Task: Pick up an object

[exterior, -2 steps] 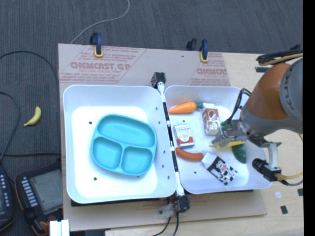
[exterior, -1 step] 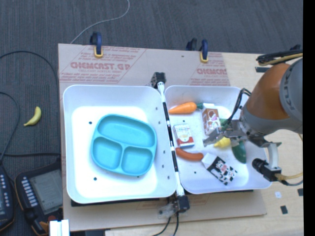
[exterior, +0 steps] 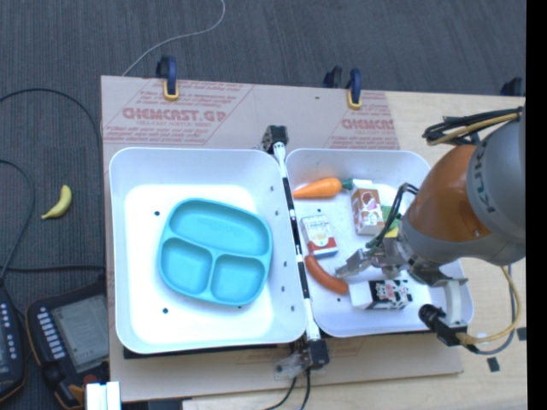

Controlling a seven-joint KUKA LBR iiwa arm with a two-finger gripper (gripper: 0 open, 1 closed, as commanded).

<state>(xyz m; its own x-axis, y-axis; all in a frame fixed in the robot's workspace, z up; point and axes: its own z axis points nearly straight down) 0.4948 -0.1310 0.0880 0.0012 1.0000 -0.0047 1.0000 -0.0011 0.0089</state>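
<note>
While the arm (exterior: pixel 466 207) leans in from the right over the right-hand bin (exterior: pixel 410 162), its gripper (exterior: pixel 369 260) is down low among the toys, hovering near the sausage (exterior: pixel 326 275) and just above a small black-and-white carton (exterior: pixel 385 294). Can I see what the tool is doing? No: the wrist hides the tips from here, so spread or pinched, I cannot tell, and nothing is plainly held. My read is that we are at the reach-and-descend step, with the grab itself not yet made.

Candidates are close at hand: a carrot (exterior: pixel 318 188) lies at the top of that bin, a red juice box (exterior: pixel 367 210) sits beside it, and a smaller red-and-white packet (exterior: pixel 319 235) lies next to the divider. Next, I'd say, the tool needs to settle squarely over one item, likely the sausage or the carton, close on it, then lift straight up without nudging the neighbours.

Over in the left bin (exterior: pixel 124 229), a blue divided plate (exterior: pixel 214 250) sits untouched. On the board behind, red print reads "CHEMCAST GP" (exterior: pixel 175 114), repeated partly at the right. Printing on the little cartons is too small to read.
</note>
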